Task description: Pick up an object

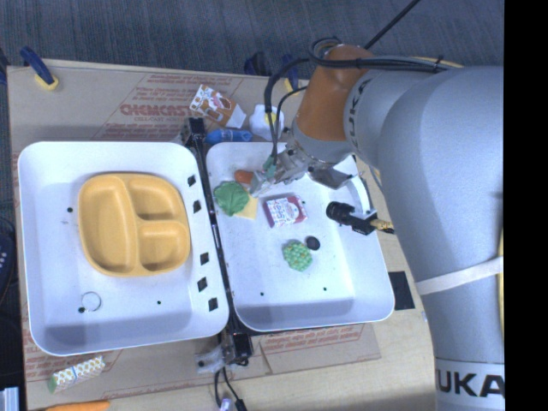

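Two white bins (34, 229) are set on brown cardboard (128, 101) over dark grey carpet (128, 15). A yellow tray (133, 223) is held in the left bin. The gripper (272, 171) is positioned beside a green toy (231, 198) in the right bin; its state cannot be told.

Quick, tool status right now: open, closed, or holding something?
Tool: cannot be told. It sits low over the right bin, by the green object and an orange item.

Dark grey ribbed floor (128, 15), perhaps carpet, lies beyond the worktop (111, 92), which is covered with printed brown cardboard.
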{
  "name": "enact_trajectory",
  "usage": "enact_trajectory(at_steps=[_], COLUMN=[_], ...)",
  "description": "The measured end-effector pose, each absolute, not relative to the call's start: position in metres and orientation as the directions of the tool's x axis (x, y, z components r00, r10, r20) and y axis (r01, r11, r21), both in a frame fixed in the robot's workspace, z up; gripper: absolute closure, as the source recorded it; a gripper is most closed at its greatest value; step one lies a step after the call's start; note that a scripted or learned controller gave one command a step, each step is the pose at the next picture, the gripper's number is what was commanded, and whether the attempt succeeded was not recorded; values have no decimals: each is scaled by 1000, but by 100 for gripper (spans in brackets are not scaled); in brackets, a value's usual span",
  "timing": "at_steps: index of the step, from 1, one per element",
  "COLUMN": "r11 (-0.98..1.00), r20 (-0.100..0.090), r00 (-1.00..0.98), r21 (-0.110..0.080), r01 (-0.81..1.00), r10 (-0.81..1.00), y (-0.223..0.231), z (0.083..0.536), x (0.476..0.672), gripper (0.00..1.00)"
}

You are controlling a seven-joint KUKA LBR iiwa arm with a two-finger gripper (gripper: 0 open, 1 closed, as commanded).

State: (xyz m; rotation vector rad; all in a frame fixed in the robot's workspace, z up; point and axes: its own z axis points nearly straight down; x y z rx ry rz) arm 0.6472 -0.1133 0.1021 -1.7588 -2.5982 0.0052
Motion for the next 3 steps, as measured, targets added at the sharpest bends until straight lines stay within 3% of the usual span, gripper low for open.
enact_trajectory(at_steps=[1,2,3], r11=[372,583,468], r20=[2,12,10], r00=[-372,-583,-468], r21=[-5,-26,-25], r01=[928,812,883], r10=[928,812,884], y=[-113,-116,-102], z=[102,92,91], x=[647,651,652], gripper=[0,0,0])
